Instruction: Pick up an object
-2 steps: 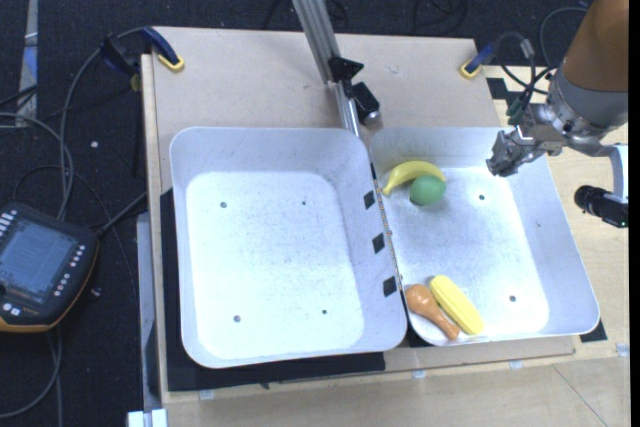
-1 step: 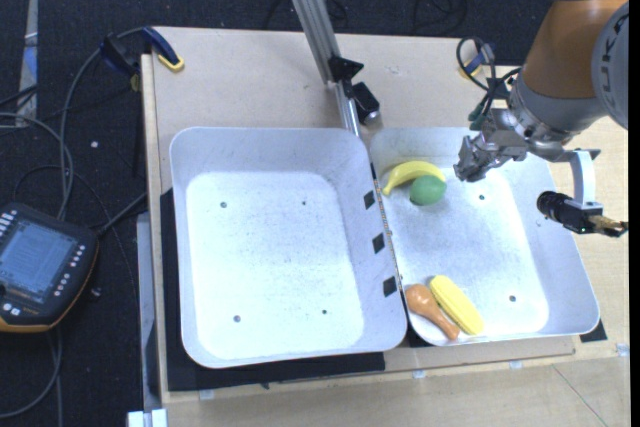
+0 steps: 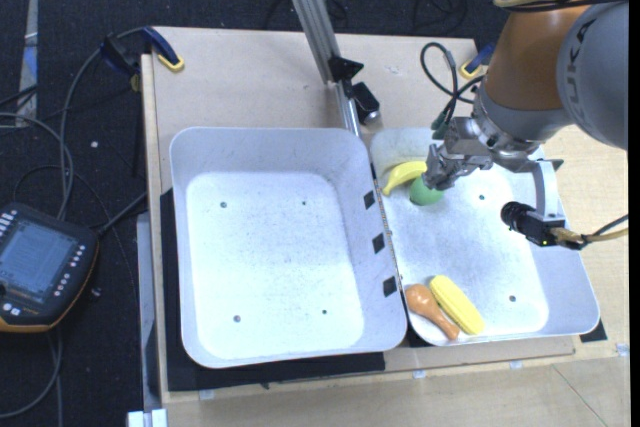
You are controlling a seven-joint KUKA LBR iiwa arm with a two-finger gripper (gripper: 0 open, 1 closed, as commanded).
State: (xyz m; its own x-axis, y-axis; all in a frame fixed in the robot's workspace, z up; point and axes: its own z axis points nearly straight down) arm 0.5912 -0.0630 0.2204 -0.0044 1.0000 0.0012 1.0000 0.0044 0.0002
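Two white bins sit side by side on the bench [image 3: 250, 85]. In the right bin [image 3: 500, 255], the gripper [image 3: 440, 177] is down on a small green object [image 3: 427, 195] near the far left corner; I cannot tell its state. Touching that object, a yellow banana [image 3: 402, 176] lies with its long axis running left-right, curving down at its left tip.

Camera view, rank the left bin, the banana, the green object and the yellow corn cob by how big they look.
1. left bin
2. yellow corn cob
3. banana; looks close to the cob in size, so that order is unsure
4. green object, partly covered by the gripper
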